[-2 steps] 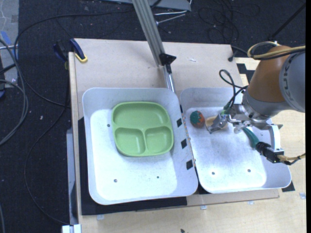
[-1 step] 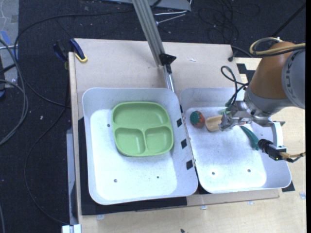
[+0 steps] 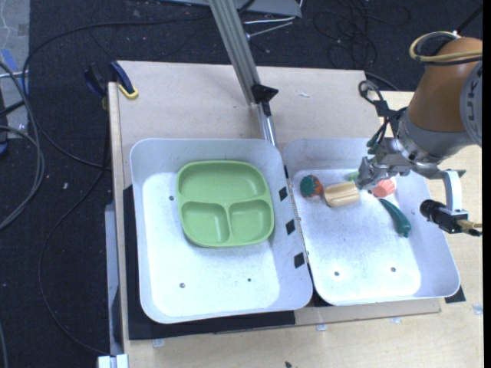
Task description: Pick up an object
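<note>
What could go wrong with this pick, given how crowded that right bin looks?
The gripper sits low among a tight cluster: the tan block, a pink piece and the green tool. It may knock neighbours aside or catch two at once. The cluster lies near the right bin back wall, so items could get pushed against it.

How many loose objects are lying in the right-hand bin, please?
4 visible: a round green-and-orange item near the left wall, a tan block beside it, a pink piece under the gripper, and a green tool right. Others may be hidden.
</note>
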`<state>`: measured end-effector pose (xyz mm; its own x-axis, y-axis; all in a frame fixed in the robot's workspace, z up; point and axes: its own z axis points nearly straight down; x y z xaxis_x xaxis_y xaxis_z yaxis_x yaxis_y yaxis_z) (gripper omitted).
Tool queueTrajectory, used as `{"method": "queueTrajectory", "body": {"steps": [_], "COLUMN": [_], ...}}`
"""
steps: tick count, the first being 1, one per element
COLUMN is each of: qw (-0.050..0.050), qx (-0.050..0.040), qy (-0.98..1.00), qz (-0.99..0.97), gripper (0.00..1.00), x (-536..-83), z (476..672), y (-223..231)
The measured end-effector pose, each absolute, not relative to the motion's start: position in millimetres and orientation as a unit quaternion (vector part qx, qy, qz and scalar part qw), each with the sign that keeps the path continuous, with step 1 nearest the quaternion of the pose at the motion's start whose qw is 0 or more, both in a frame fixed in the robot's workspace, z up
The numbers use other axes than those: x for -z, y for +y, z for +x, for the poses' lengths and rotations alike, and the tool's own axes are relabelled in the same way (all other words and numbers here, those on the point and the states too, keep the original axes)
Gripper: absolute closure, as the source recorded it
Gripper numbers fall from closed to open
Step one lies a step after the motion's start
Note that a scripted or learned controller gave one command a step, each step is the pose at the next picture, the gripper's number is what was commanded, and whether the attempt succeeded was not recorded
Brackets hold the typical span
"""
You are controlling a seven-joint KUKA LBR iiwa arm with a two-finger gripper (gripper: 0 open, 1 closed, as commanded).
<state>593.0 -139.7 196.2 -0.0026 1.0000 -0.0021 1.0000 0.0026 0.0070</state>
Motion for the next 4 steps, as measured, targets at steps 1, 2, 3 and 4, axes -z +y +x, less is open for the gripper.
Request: {"method": "queueTrajectory", "body": {"steps": [1,2,3,4], "qw": [0.003,-0.001,-0.001,-0.001], "qx": [-0.0018,-0.0002,-0.0001,0.0001], "qy": [0.708,0.71,0.71,0.71], "qz": [0.706,0.705,0.705,0.705], "gripper": [1.0,1.0,1.0,1.0], "x": [-249,-237,-228,-219], "z": [594.6,591.9,594.0,587.6], "y": [-140,-90,-41,9]}}
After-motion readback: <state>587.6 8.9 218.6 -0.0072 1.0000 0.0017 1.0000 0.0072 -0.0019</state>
